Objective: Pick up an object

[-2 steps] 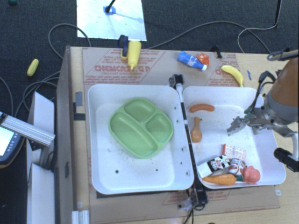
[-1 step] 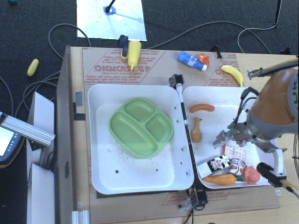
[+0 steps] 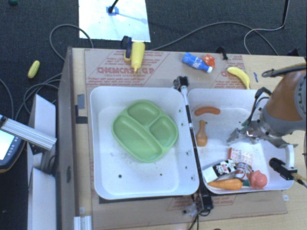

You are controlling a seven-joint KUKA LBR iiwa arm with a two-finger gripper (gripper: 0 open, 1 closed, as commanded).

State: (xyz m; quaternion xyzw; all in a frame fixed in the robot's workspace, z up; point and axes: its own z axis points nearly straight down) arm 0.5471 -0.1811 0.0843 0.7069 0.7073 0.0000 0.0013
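My gripper [image 3: 243, 134] hangs low over the middle of the right bin [image 3: 225, 101], on the grey and orange arm [image 3: 288, 104] that comes in from the right. Nothing shows in its grasp. Left of it lie a brown gourd-shaped bottle [image 3: 201, 133] and, farther back, an orange sausage [image 3: 207, 111]. Just in front of it lies a white and red packet [image 3: 239, 155]. Along the front wall sit a black and white carton [image 3: 223, 168], a small can [image 3: 242, 169], a carrot [image 3: 226, 184] and a pink-red fruit [image 3: 258, 178].
The left bin [image 3: 108, 176] holds a green divided plate [image 3: 145, 130]. Behind the bins, on the cardboard, lie a yellow bottle [image 3: 136, 54], a blue bottle [image 3: 197, 62] and a banana [image 3: 239, 75]. A black rod [image 3: 188, 114] runs along the wall between the bins.
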